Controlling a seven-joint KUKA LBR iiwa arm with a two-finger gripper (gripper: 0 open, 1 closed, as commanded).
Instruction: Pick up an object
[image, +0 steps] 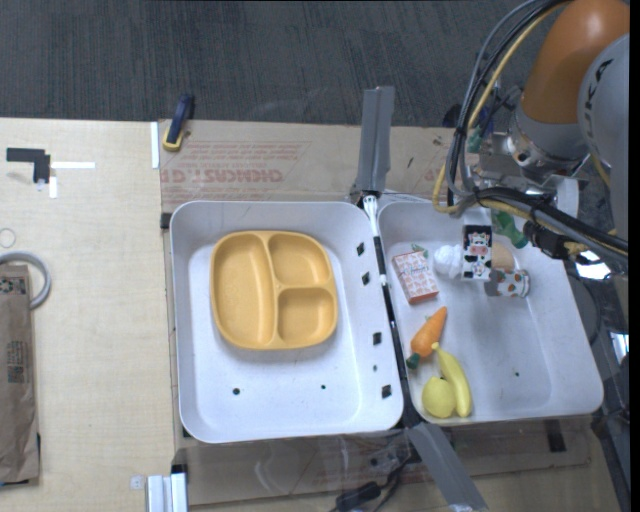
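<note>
While hanging over the far end of the right bin (560, 400), shows nothing visibly held in the gripper (482, 218); cannot tell whether set wide or narrow, lost as it is against cables and dark hardware. Probably stationed there because of the candidates, which are heaped in that bin, so any pick most likely begins on this side. Nearest below: a small black-and-white piece (478, 252), hard to sort as toy or tooling, next to a short can (508, 284) lying on its side, with a white crumpled lump (447, 261) and a pink box (414, 276) just beside. Toward the near rim, well apart from the gripper: a carrot (430, 333), then a banana (455, 380) lying against a lemon (437, 399). Alone in the left bin (200, 400): a yellow divided plate (272, 290), flat and likely awkward to pinch. As for pose: reaching in from the right, orange band (565, 60) held high, tool end pointed downward. Judged to be before any grasp; next calls for a descent onto one of the near items.
</note>
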